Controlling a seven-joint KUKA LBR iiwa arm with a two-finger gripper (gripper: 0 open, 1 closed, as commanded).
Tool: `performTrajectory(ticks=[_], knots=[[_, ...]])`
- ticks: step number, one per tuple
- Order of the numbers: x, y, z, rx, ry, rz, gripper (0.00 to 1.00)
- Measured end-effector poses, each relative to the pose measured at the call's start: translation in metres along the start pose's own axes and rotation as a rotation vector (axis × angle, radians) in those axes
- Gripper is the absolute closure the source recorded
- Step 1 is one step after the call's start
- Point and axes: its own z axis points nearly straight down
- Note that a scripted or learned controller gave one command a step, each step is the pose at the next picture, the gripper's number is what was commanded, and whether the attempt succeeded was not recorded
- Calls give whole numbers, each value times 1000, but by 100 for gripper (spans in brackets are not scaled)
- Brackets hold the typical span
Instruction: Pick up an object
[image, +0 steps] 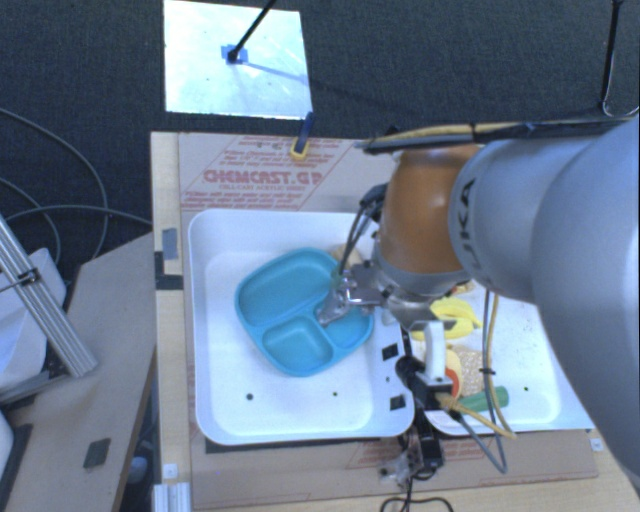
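Note:
A blue divided plate lies in the left white bin. My gripper hangs over the plate's right rim, with the grey arm and its orange band coming in from the right above it. In the right bin, mostly hidden by the arm, I see a yellow piece, a green piece and a small red and white piece.
A cardboard sheet lies under and behind the bins. A shiny metal plate sits at the back. An aluminium frame stands at the left. Cables hang over the front of the right bin.

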Motion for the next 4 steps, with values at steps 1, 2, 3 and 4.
performTrajectory(ticks=[1,2,3,4], knots=[[52,16,-94,-12,3,-9,0],[24,-24,75,13,-5,1,0],[25,-18,55,-7,-2,3,100],[-20,28,-2,-12,-2,3,100]])
